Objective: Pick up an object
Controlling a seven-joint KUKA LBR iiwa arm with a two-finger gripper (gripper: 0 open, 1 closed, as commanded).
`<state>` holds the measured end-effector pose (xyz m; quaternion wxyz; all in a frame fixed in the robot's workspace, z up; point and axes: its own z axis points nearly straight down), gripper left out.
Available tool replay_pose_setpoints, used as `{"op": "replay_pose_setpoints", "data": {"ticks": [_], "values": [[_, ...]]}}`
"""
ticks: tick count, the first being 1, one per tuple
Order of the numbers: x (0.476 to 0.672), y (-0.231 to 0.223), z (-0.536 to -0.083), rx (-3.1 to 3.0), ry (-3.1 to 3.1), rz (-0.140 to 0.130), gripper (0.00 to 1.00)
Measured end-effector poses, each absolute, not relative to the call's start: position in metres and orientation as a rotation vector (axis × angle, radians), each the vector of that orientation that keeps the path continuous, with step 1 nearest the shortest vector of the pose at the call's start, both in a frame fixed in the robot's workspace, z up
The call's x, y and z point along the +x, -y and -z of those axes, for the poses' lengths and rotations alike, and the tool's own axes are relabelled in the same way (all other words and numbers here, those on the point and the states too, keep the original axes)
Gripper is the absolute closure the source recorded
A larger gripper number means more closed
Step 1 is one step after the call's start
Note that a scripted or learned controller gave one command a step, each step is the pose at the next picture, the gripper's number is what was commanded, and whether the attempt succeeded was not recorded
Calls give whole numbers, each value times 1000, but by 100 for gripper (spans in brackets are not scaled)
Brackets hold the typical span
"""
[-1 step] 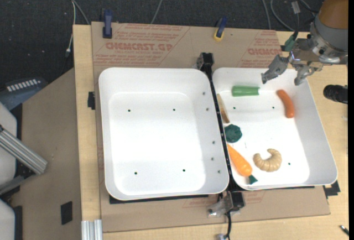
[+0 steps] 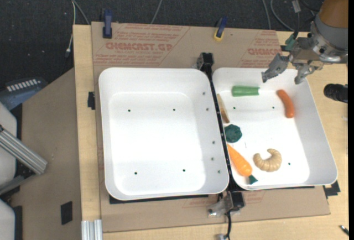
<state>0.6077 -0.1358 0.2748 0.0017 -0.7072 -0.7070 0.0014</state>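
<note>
Gripper (image 2: 287,71) above the far rim of the right bin (image 2: 321,139), fingers spread, nothing between them.

I see the left bin (image 2: 105,123) bare; the arm is cut off at the right edge. In the right bin: carrot (image 2: 240,161) partly over the near-left rim, croissant (image 2: 268,160), green cylinder (image 2: 245,90) nearest the fingertips, orange sausage (image 2: 286,103), dark green lump (image 2: 233,133), shape unclear.

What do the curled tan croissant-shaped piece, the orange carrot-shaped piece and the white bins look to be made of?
Curled tan croissant-shaped piece: probably moulded plastic toy food, its ridged segments uniform in colour with a slight sheen. Orange carrot-shaped piece: likely plastic too, smooth and saturated, with a dark green tip. White bins: seemingly thin formed plastic, matte to satin, with rounded corners and shallow moulded walls. None is certain from looks alone.
</note>
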Motion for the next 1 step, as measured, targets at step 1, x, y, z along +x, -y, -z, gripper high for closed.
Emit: {"op": "replay_pose_setpoints", "data": {"ticks": [1], "values": [[606, 134, -209, -2216, 2216, -9, 0]]}}
